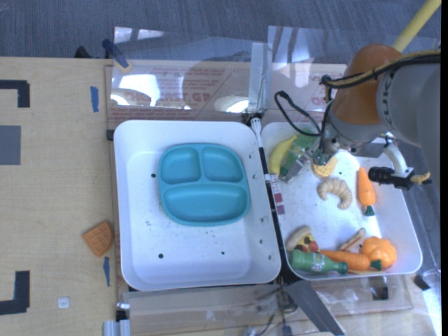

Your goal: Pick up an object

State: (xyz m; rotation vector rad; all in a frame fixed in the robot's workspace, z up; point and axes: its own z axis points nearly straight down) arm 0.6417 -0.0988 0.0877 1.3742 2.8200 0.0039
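The left bin holds a blue divided plate near its middle. The right bin holds the toy food: a banana at its far left corner, a croissant in the middle, a carrot beside it, and along the near edge a pizza slice, a green bottle and an orange pepper. The gripper is low in this bin, between the banana and the croissant; whether its fingers are released or clenched, I cannot tell. A waffle lies on the tabletop, left of the bins.
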